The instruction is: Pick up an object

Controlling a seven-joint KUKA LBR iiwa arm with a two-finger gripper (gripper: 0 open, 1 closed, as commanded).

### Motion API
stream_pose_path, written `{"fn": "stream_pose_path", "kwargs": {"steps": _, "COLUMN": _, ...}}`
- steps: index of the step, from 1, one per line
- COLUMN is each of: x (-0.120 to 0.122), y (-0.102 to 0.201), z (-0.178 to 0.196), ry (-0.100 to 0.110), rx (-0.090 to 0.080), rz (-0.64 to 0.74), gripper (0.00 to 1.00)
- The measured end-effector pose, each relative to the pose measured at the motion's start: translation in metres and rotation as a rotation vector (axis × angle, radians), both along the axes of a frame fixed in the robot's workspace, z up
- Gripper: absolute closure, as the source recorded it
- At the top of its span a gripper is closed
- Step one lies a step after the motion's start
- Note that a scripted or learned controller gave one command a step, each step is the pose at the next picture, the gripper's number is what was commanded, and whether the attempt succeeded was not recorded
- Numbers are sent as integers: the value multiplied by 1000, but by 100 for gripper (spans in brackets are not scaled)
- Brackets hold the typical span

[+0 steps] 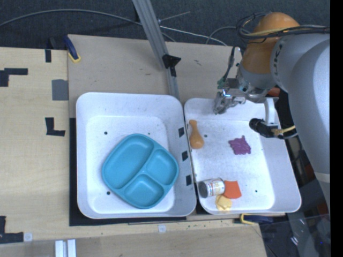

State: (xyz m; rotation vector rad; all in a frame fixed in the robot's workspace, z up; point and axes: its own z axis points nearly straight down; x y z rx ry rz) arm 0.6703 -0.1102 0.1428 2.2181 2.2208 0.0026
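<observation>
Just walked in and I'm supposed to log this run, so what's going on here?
A KUKA arm reaches in from the right, its gripper hovering over the far edge of the right bin. It holds nothing. In that bin lie a purple piece, an orange bottle-shaped toy, a small can and an orange block. The left bin holds a blue divided plate.

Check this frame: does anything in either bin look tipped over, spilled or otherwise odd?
One thing: the small can in the right bin lies on its side near the front edge, touching an orange piece. The blue divided plate sits skewed in the left bin. Nothing looks spilled or damaged.
</observation>
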Motion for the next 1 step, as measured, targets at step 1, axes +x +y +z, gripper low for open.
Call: {"fn": "stream_pose_path", "kwargs": {"steps": 1, "x": -4, "y": 4, "z": 45, "ry": 0, "rx": 1, "rz": 1, "gripper": 100}}
